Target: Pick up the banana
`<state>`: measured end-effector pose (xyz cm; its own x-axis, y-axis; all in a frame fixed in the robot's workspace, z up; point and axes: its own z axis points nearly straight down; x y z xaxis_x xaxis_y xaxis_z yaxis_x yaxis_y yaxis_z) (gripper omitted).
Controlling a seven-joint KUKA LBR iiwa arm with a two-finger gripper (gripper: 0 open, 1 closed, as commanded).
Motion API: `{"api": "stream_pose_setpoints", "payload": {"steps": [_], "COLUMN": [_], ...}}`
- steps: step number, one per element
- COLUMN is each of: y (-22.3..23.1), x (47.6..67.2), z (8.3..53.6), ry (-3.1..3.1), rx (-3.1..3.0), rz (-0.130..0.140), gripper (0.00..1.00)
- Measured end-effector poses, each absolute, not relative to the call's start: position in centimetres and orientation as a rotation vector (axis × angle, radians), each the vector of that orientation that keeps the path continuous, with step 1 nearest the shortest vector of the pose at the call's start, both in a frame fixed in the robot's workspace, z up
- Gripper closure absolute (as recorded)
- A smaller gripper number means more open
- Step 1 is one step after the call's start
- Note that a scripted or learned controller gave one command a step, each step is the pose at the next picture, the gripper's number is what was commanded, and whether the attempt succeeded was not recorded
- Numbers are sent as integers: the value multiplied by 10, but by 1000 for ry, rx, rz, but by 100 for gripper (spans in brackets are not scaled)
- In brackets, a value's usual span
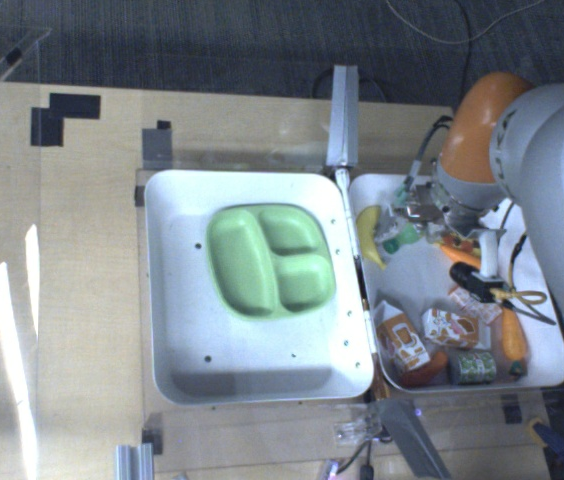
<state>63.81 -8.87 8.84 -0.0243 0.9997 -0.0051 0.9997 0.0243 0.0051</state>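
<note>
Banana (367, 236): yellow, lies lengthwise along the left wall of the right bin, in that bin's upper left corner, right of centre in the frame; it rests on the bin floor.
Gripper (409, 218): just right of the banana, low over the upper part of the right bin; tip lost in a clutter of metal parts and a green item, so I cannot tell its opening or whether it has hold of anything.
Arm (542, 168): grey, bulky, enters from the right edge of the frame, orange band (477, 128) above the wrist at upper right.
Right bin (552, 368): white, shallow, right of centre; holds the banana plus mixed items.
Green item (399, 233): small, just right of the banana, at the gripper tip; contact not resolvable.
Carrot (512, 336): orange, upright in the frame, near the bin's right wall at lower right.
Scissors (497, 290): dark blades, pale handles, just above the carrot.
Packets (427, 336): 2 brown-and-white snack packs, lower part of the right bin.
Can (474, 367): green label, on its side by the bin's bottom wall.
Left bin (177, 368): white, centre of the frame, touching the right bin side by side.
Green tray (252, 268): 3 compartments, middle of the left bin.
Bench (62, 318): pale wood, black tape marks at upper left.
</note>
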Motion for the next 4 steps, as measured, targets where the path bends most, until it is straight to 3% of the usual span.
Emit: {"api": "stream_pose_setpoints", "payload": {"steps": [2, 3, 4], "y": [-94, -56, -92], "x": [635, 614, 578], "z": [88, 184, 95], "ry": [2419, 2458, 2644], "rx": [1996, 1956, 1701], "rz": [-4, 2, 0], "gripper": [0, 0, 0]}}
